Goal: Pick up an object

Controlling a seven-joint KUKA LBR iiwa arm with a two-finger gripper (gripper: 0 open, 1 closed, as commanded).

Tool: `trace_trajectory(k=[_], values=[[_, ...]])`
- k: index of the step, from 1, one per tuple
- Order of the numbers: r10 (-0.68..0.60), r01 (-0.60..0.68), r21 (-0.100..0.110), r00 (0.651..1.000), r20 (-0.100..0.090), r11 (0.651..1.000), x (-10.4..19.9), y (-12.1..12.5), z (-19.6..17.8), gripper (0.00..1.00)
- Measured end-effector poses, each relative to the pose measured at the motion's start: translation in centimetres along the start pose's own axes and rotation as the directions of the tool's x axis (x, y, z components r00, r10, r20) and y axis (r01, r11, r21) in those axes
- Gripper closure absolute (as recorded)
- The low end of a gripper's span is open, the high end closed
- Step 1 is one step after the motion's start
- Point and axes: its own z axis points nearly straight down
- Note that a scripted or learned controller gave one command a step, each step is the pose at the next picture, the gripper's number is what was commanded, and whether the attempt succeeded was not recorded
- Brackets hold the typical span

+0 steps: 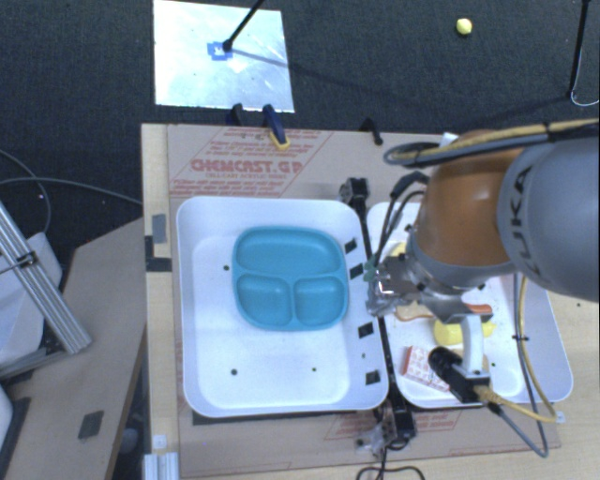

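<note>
My gripper (382,296) hangs low over the left side of the right bin (555,373), close to the wall between the two bins. The grey arm with its orange band covers most of that bin. Around the gripper lie a yellow object (451,332), a tan flat piece (413,312), an orange-red item (479,307) and a red and white packet (424,367) near the bin's front. Another yellow bit (397,251) peeks out behind the wrist. Nothing shows between the gripper's tips.
The left bin (211,375) holds a blue divided plate (288,278) in its middle. Both bins rest on a cardboard sheet (244,159). A shiny metal sheet (221,56) lies on the dark floor behind, and a small yellow ball (463,26) sits at the far right.
</note>
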Motion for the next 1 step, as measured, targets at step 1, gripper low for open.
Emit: trace_trajectory(k=[1], values=[[-0.003,0.003,0.001,1.0,-0.001,1.0,0.24,0.13,0.26,0.0]])
